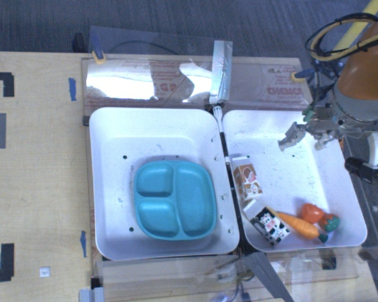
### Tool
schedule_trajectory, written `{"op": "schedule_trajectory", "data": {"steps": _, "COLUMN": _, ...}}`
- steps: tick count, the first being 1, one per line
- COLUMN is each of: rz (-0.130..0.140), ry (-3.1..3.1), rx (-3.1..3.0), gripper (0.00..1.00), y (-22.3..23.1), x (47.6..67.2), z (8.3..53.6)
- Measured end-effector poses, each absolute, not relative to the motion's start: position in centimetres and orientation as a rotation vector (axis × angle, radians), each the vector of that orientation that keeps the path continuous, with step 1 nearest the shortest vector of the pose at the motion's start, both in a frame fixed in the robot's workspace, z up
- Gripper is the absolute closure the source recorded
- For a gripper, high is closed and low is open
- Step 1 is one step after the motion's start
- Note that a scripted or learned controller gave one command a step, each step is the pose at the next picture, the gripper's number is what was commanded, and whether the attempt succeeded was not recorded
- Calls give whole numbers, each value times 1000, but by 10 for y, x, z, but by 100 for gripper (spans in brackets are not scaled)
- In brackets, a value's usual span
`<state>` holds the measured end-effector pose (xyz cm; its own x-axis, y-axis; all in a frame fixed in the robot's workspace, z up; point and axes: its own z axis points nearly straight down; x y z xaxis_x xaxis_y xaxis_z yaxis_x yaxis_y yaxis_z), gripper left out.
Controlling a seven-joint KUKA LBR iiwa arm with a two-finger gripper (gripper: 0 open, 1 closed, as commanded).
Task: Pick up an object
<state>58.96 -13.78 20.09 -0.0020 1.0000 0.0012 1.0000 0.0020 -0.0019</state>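
Over the right bin's (283, 168) upper right, gripper (307, 137) hovers, fingers spread wide, nothing between them. Carrot (296, 224), tomato (312, 212), cow-print block (271, 225), small carton (246, 179) lie below. Blue divided plate (175, 199) in left bin (113, 137).

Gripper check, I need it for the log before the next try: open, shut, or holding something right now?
Gripper: open, nothing between its fingers, above the back of the right bin, away from the toys.
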Motion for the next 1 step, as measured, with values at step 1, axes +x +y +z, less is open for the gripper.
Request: {"op": "schedule_trajectory", "data": {"steps": 1, "rz": 0, "ry": -2011, "rx": -2412, "gripper": 0, "y": -113, "x": 529, "z": 91}}
